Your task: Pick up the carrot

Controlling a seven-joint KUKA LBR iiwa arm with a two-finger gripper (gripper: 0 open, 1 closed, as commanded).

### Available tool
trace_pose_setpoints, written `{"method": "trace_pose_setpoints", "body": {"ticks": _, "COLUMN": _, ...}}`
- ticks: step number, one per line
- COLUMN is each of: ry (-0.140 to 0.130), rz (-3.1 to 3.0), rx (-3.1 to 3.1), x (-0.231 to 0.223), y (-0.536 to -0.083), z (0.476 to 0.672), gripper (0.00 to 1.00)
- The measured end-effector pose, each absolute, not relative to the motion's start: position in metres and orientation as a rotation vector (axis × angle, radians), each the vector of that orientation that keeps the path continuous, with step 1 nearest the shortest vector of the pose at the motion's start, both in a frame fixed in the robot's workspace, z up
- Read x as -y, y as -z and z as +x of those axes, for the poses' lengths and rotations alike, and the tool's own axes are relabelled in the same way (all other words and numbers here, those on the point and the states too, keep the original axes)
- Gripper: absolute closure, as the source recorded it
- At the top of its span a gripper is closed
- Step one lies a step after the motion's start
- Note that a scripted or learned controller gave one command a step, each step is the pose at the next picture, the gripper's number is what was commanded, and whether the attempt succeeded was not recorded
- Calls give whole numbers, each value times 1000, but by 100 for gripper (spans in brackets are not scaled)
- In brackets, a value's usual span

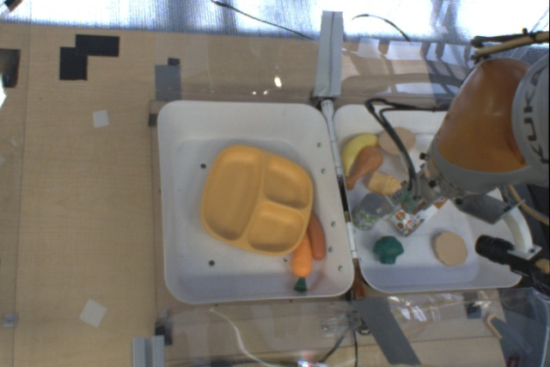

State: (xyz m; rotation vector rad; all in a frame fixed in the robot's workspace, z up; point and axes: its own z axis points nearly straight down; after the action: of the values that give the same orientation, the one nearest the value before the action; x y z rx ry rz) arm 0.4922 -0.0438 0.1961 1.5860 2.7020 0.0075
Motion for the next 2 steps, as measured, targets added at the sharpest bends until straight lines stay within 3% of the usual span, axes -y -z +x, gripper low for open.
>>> {"method": "trace_pose_setpoints", "body": {"ticks": 1, "ry": -6, "rz": 1586, "rx": -2703, "x": 44, "y": -196, "z": 492, "gripper": 0}}
{"method": "trace_pose_setpoints", "body": {"ticks": 2, "ry": -6, "rz": 1809, "rx": -2563, "x": 38, "y": -185, "z": 489, "gripper": 0}}
